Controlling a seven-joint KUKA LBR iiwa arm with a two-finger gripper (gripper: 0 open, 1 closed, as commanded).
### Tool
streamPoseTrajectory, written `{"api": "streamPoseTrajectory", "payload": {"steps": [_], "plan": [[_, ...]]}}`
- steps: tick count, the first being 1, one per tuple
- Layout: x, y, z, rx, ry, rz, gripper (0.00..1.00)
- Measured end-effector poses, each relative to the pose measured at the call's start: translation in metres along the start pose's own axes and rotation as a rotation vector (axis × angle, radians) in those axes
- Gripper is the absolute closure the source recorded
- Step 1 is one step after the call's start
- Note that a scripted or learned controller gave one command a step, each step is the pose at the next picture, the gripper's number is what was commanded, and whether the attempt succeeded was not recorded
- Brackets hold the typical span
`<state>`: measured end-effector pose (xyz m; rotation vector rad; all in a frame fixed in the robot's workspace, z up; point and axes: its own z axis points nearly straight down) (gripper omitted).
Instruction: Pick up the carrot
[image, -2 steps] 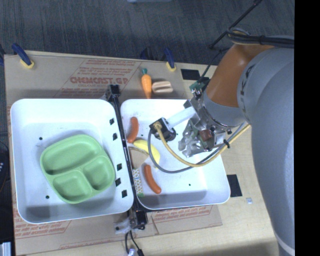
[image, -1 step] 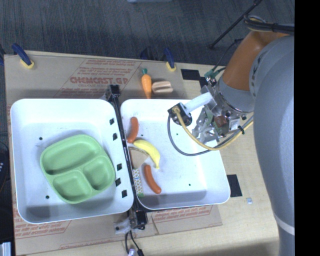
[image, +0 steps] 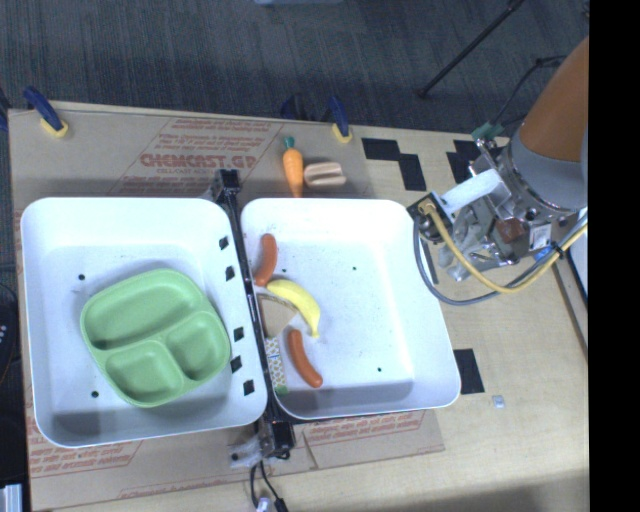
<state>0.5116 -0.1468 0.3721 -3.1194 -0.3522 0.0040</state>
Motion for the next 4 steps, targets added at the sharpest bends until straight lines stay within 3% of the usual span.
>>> {"api": "streamPoseTrajectory", "payload": {"steps": [1, 2, 3, 4], "plan": [[-0.040, 0.051, 0.048, 0.001, -0.002, -0.164, 1.00], [-0.024, -0.055, 0.118, 0.003, -0.003, -0.127, 1.00], [-0.037, 0.031, 0.114, 0.000, -0.001, -0.164, 1.00], [-0.049, 0.055, 0.013, 0.000, 0.000, -0.017, 1.00]]}}
